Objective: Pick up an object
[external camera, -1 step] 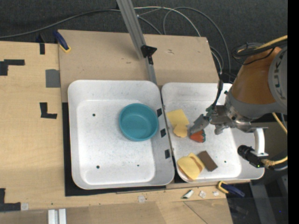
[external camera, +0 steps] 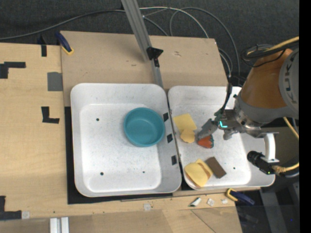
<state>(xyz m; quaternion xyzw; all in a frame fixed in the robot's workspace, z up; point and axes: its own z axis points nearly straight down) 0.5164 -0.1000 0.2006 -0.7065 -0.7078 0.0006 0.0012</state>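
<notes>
Reaching low into the right-hand bin (external camera: 243,176), the pincer (external camera: 208,136) sits down at the small red-orange object (external camera: 207,141), which lies on the bin floor directly under its tip; I cannot tell whether the pincer is released or clenched, since the dark tip covers the top of the object and nothing shows clearly between the fingers. Judging by that, the step in hand is the approach and grip on this red-orange piece, and the lift is not yet done: the object looks to rest on the floor. The next move calls for a firm closing on the piece and a straight rise, with care that it is truly caught before the arm (external camera: 265,93) pulls up. Just beside the pincer, on the side away from the arm, a small yellow lump (external camera: 187,137) lies close to the red-orange piece, near enough to be nudged or pinched along with it. A little beyond that, a pale yellow block (external camera: 184,122) lies near the bin's inner wall. Toward the near rim from the pincer, a brown slab (external camera: 216,167) leans against a yellow sponge-like piece (external camera: 196,173), apart from the grip. Well apart, across the divide, a teal bowl (external camera: 143,126) sits upright in the left-hand bin (external camera: 97,169), out of the way.
</notes>
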